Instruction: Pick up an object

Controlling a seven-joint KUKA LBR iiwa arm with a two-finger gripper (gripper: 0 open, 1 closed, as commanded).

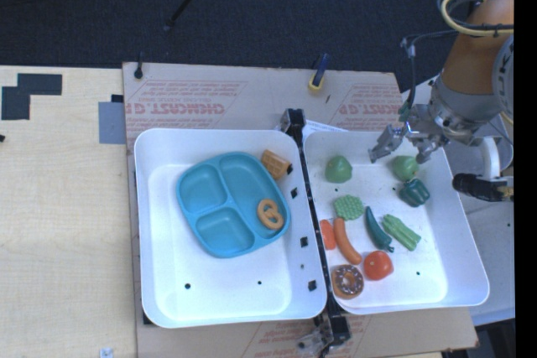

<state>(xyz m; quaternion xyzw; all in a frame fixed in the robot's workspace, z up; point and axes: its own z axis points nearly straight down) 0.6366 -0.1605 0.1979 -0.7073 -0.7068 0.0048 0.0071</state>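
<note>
My gripper hangs over the back right part of the right bin, its two fingers spread open. A round green fruit lies just below and between the fingertips; nothing shows it lifted or pinched. A dark green pepper sits right in front of it. Another green round piece lies to the left. Nearer the front lie a broccoli piece, a dark cucumber, a light green pod, a carrot, a tomato and a donut.
The left bin holds a blue divided plate with a pretzel on it and a brown bread piece at its back edge. A black divider runs between the bins. The arm's black cable fitting juts out right of the bin.
</note>
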